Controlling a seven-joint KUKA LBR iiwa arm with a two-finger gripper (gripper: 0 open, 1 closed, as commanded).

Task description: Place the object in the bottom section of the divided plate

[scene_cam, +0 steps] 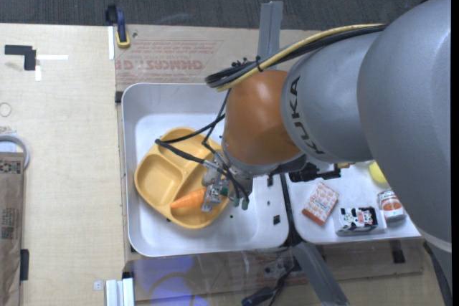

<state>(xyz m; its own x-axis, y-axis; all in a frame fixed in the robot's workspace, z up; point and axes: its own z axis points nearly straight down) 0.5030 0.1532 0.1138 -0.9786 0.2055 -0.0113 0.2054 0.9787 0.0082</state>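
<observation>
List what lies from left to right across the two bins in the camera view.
Yellow divided plate → carrot lying in the plate → gripper above the plate's right edge → orange snack packet → black-and-white carton → small can.

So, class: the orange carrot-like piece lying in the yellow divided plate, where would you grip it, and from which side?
Grip the carrot across its thicker middle, coming from above. It lies flat and slanted in the plate's lower section, so its long sides seem easiest to pinch. The gripper sits at its right end.
</observation>
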